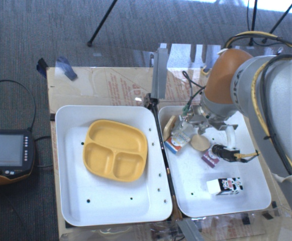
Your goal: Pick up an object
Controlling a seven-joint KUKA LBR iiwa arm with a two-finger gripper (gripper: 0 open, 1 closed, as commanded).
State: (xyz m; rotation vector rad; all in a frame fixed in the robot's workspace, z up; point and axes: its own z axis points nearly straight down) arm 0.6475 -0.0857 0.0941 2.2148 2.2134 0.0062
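1. You have two white bins side by side on the tabletop. The left bin fills the centre-left of the frame; the right bin sits at centre-right.
2. In the left bin you see a single yellow divided plate, lying flat in its upper half, with three compartments.
3. In the right bin, look at the upper left corner: a small red, white and blue carton lies tilted there, with a clear crumpled wrapper on it and a round tan piece just beside it.
4. Near that bin's middle lies a small dark red packet; a black-and-white milk carton lies on its side toward the lower right.
5. The gripper hangs over the upper left clutter in the right bin. You cannot tell whether its fingers are open or closed, or whether they hold anything.
6. A teach pendant rests on the floor at the frame's left edge.
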